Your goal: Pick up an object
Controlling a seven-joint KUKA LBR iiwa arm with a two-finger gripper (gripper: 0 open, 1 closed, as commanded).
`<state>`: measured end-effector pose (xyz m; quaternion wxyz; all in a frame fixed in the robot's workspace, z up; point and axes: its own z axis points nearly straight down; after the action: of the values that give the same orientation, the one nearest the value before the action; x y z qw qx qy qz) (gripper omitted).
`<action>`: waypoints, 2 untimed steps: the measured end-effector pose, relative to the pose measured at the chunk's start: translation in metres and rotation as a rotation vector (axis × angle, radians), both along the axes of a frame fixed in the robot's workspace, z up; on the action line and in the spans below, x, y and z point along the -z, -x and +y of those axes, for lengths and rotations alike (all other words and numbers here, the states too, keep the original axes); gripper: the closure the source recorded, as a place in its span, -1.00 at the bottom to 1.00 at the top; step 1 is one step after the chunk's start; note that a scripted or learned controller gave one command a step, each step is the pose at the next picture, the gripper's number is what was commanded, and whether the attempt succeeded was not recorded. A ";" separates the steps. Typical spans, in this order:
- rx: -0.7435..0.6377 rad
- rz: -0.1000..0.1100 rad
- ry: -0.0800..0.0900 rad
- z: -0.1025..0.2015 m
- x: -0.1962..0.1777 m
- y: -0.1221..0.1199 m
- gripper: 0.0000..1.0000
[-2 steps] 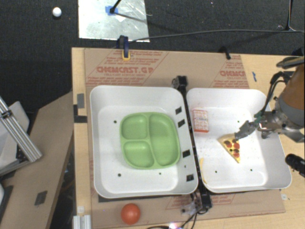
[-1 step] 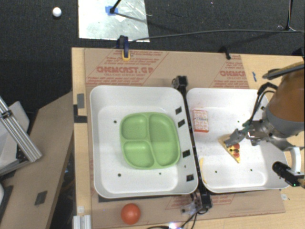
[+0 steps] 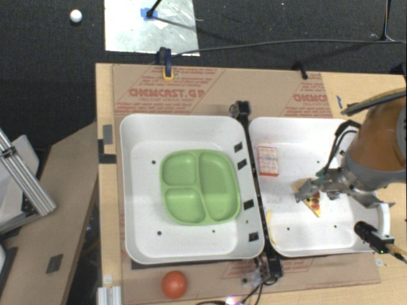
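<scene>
orange ball (image 3: 174, 284) on bench, white ball (image 3: 76, 16) upper left

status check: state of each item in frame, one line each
green divided plate: flat in left bin, compartments bare
red-and-white card: flat in right bin, near divider
yellow-and-red object: on right bin floor, right under gripper
gripper: low over that object; grasp cannot be judged
orange ball: on bench outside bins, by the front edge
</scene>
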<state>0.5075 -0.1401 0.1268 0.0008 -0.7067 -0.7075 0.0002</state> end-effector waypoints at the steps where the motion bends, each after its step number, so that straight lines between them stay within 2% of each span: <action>1: 0.000 0.000 0.000 0.000 0.044 0.000 -1.00; 2: 0.000 -0.004 0.001 0.000 0.032 -0.001 1.00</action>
<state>0.5089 -0.1402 0.0951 -0.0010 -0.7067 -0.7075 -0.0008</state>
